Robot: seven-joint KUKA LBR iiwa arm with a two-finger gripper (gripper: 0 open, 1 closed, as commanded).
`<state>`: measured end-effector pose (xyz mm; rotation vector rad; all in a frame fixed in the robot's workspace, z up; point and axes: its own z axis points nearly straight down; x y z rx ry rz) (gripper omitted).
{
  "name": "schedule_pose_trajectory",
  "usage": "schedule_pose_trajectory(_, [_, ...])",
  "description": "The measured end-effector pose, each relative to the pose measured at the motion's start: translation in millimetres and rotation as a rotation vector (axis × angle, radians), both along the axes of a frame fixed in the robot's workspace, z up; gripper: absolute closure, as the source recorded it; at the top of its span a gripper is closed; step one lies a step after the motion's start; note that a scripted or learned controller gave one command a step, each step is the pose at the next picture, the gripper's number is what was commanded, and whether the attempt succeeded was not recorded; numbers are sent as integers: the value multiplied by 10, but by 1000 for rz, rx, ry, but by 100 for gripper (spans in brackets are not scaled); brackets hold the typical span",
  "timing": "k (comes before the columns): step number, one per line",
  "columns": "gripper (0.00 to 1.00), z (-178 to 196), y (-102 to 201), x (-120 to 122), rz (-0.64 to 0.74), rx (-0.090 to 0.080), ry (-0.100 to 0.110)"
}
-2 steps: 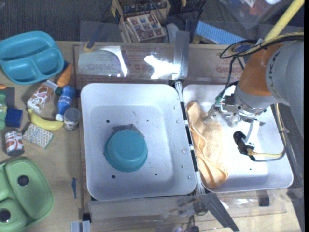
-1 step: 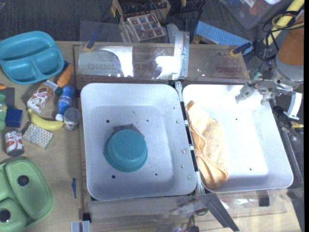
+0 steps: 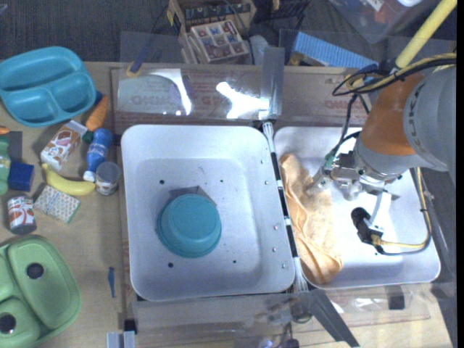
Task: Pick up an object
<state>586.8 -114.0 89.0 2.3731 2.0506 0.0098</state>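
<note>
Since the tan cloth (image 3: 310,220) lies crumpled along the left wall of the right bin (image 3: 406,270), running from near the top corner down to the bottom edge, it is the nearest thing to pick, and a good grasp probably means pinching a raised fold rather than pressing into a flat stretch. The gripper (image 3: 324,176) is low over the cloth's upper part, its tip at or just beside the fabric, but the wrist hides the tip from this slant, so I cannot tell whether the claw is released or clenched, nor whether any cloth is caught in it. A sensible move would be to settle straight down onto the thickest bunch, keep off the bin wall just to the left, close fully, then lift slowly enough to see whether the fabric rises. Limp cloth may slip or trail. In the left bin (image 3: 145,158) a teal bowl (image 3: 189,225) sits upside down, well apart. Toys and trays lie on the bench to the left.
</note>
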Motion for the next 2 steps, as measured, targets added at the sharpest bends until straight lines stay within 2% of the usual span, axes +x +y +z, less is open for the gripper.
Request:
schedule_pose_trajectory(1, [0,210,-825,-65,35,-2,5])
schedule_pose_trajectory(2, [0,580,-934,233,-2,-2,6])
